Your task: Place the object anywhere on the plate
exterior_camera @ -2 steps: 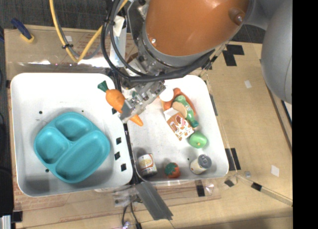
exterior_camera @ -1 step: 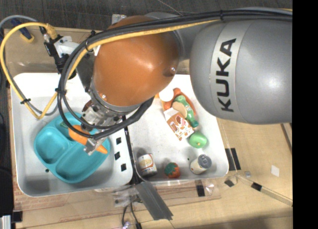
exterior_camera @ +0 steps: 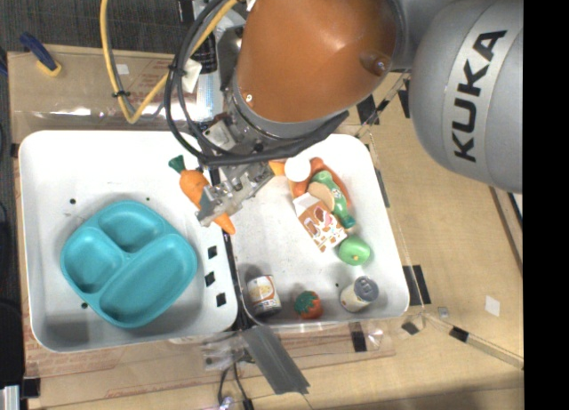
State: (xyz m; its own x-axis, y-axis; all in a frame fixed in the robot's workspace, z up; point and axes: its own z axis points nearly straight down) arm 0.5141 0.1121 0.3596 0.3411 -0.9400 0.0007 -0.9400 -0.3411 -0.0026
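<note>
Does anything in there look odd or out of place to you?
One thing: the toy carrot lies across the divide between the two bins, next to the gripper, rather than sitting in either bin. The teal plate in the left bin has nothing on it. The other toy foods lie loosely scattered in the right bin, which looks normal.

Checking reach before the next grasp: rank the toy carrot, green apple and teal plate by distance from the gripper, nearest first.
1. Toy carrot, right beside the gripper, at the bins' divider.
2. Teal plate, in the left bin.
3. Green apple, by the right bin's far wall.
</note>
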